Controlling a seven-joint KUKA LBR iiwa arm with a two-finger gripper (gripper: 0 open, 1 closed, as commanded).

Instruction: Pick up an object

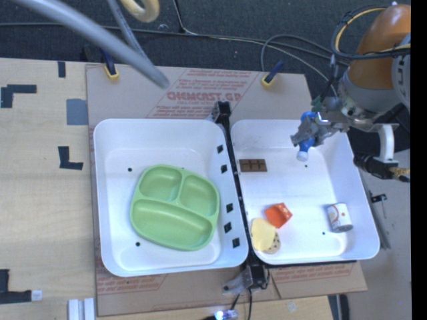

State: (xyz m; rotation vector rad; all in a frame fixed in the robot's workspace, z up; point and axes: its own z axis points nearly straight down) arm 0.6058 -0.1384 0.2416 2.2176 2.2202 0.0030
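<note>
Claw [304, 141]: blue-tipped, poised over the far part of the right bin [357, 199]; whether its fingers are open or closed cannot be told, and nothing shows between them.

Left bin [107, 179]: one green divided plate [175, 207], lying flat near the middle, white floor free on all sides.

Divider [229, 179]: black strip where the two bins meet.

Right bin, contents:
- brown chocolate-like bar [253, 165], flat, near the divider, apart from the rest;
- yellow round item [264, 236], by the near wall, markings too small to read;
- orange-red piece [279, 215], touching or just beside the yellow one;
- small white can [339, 217], on its side near the right wall, label unreadable.
Centre floor of this bin is open.

Arm [380, 52]: grey with orange band, cut off at the right.

Tabletop [40, 205]: light wood with dark tape marks; brown cardboard sheet [200, 92] under the bins, dark floor and cables beyond.
</note>
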